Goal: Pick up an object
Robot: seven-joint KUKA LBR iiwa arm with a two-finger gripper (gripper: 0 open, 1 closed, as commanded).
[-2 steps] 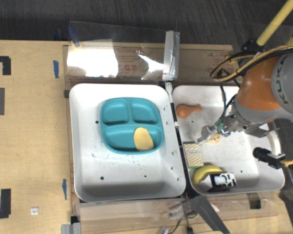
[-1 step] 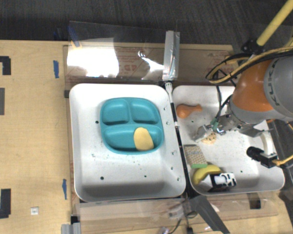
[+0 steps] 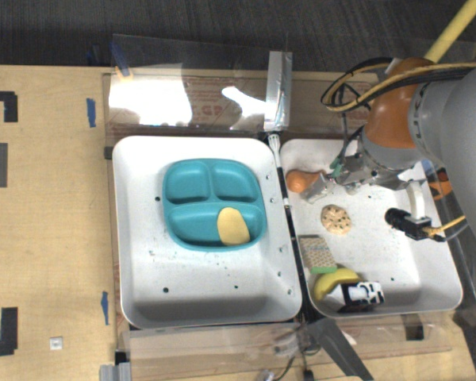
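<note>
While hand (image 3: 330, 182) hovers in right bin (image 3: 436, 280), orange ball (image 3: 298, 182) sits just left.

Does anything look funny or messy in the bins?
Nothing is spilled or broken. The yellow thing lies across the teal tray's lower compartments, not neatly in one. The banana leans against the black-and-white object at the right bin's front edge.

The grey, rounded metal arm (image 3: 452, 117) is showing a smooth, broad casing with a glossy orange band (image 3: 390, 121) wrapping it just above the wrist. Black and yellow cables (image 3: 357, 82) are looping in curves over that band. Below the wrist, the small metallic grey end effector (image 3: 333, 177) is showing silver parts with a faint greenish glint; finer detail is blurring out.
</note>
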